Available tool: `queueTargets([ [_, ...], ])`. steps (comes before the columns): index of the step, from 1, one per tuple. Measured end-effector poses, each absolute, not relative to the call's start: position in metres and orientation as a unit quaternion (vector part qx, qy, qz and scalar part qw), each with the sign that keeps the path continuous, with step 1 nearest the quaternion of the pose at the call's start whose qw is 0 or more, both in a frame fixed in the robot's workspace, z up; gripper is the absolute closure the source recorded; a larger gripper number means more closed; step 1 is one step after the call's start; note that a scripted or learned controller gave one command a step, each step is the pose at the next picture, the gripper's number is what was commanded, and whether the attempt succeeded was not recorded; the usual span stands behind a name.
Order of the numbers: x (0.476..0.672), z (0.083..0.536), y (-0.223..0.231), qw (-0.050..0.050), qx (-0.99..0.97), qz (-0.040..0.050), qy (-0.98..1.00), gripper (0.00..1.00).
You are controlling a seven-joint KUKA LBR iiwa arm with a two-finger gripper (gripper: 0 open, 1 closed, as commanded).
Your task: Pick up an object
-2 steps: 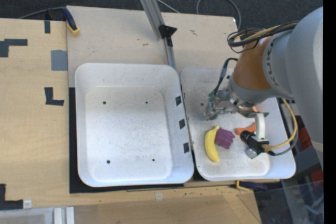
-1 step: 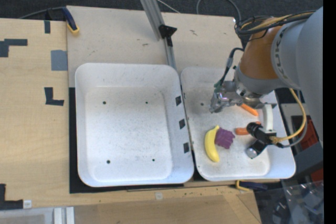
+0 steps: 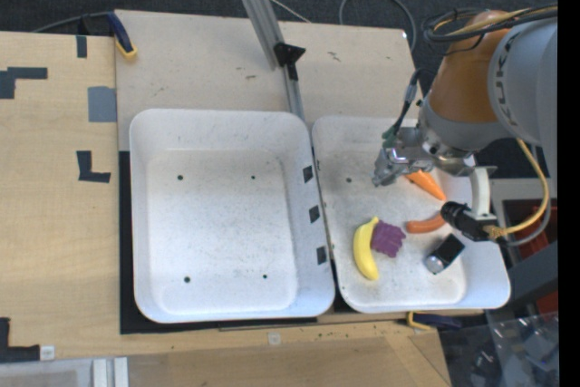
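- Two shallow white bins side by side on the bench; left bin (image 3: 217,213) bare of objects, right bin (image 3: 349,149) carrying all the candidates, so picking confined to the right side.
- Loose in the right bin: yellow banana (image 3: 365,249) and purple piece (image 3: 388,238) touching each other near the middle; one orange carrot (image 3: 426,184) close under the wrist; a second orange piece (image 3: 424,225) just below it; black-and-silver block (image 3: 443,255) near the bin's lower right.
- Scattered, unstacked lay of the items judged favourable for a top-down grasp; the banana and purple pair likely awkward to separate.
- Gripper (image 3: 391,168) positioned over the upper middle of the right bin, just left of the carrot, pointing down toward the bin floor.
- Nothing visible between the fingers; opening width not readable at this resolution, so cannot tell.
- Arm entering from the right, orange band above the wrist, wrist bent downward, cables trailing along the right bin's edge.
- Judged stage: descent or search, no object secured yet.
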State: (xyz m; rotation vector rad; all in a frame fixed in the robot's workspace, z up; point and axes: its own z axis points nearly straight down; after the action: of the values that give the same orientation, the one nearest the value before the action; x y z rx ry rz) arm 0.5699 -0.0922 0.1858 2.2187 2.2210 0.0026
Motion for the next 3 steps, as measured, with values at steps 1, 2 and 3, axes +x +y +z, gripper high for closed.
queueTargets([
  [1,0.571,0.228,-0.095,0.002,0.707,0.0009,0.707,1.00],
  [2,0.572,0.253,-0.095,0.001,0.707,0.0006,0.707,1.00],
  [3,0.563,0.257,-0.042,-0.001,0.705,0.0002,0.709,1.00],
])
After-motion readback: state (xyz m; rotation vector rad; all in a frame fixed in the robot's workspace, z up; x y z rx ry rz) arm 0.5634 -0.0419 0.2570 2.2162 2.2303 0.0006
